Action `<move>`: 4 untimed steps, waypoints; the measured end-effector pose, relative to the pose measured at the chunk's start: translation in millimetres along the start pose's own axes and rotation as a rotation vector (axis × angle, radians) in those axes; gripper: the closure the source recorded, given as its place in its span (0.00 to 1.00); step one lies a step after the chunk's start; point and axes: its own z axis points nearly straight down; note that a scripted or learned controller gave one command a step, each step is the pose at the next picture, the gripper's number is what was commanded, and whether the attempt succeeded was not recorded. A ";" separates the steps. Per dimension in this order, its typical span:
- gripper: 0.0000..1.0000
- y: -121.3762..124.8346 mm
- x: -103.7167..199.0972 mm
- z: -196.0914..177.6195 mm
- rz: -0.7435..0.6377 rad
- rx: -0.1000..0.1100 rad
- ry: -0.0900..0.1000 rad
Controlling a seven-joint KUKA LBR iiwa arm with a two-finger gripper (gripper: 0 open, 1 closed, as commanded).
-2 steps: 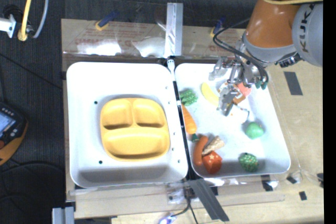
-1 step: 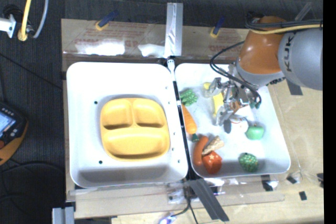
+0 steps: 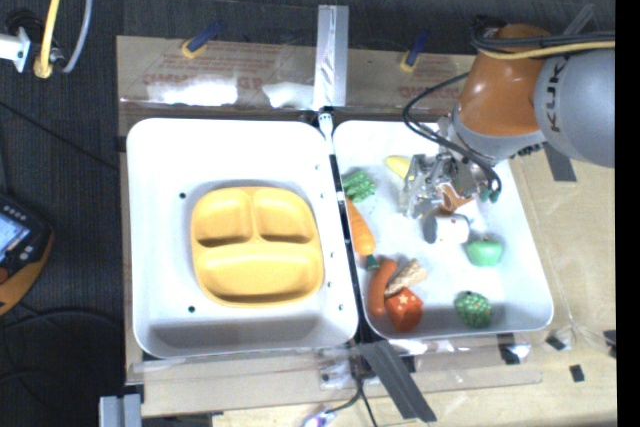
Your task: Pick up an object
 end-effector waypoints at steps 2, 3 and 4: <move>0.00 -9.9 16.3 11.3 0.081 -0.009 0.004; 0.00 33.6 -6.2 11.2 0.203 -0.006 0.004; 0.00 10.6 52.7 10.0 0.269 -0.005 0.006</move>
